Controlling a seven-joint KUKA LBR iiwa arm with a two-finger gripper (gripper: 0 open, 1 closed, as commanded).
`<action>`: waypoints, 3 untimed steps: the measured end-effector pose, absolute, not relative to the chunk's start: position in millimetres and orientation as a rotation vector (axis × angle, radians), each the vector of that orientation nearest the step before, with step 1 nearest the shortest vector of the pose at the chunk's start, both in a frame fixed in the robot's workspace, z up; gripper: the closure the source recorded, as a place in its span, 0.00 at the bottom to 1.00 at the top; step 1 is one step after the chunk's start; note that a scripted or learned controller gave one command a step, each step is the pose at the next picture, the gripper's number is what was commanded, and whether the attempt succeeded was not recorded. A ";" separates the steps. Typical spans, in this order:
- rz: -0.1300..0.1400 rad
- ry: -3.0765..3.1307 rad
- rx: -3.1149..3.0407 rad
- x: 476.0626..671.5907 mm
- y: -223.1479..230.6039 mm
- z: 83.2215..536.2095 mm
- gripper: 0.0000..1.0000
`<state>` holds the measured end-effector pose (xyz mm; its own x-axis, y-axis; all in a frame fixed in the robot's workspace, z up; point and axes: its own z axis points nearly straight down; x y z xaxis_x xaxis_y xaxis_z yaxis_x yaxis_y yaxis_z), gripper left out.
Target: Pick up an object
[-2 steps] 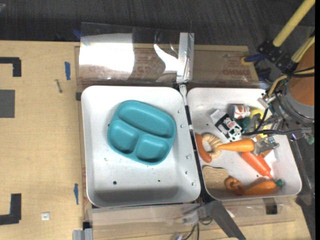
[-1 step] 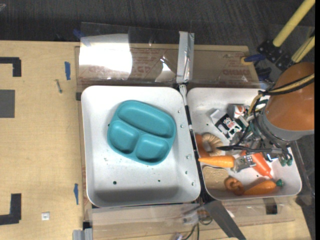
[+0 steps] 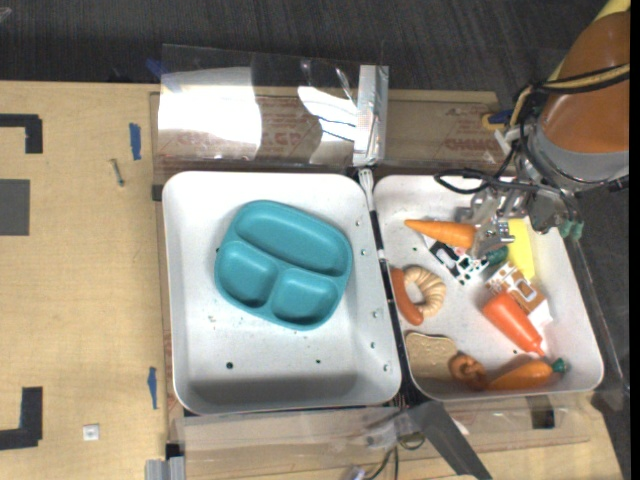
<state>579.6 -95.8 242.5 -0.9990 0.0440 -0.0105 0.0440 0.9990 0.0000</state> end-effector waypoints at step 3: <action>0.001 3.129 0.238 547.5 -78.6 248.7 0.00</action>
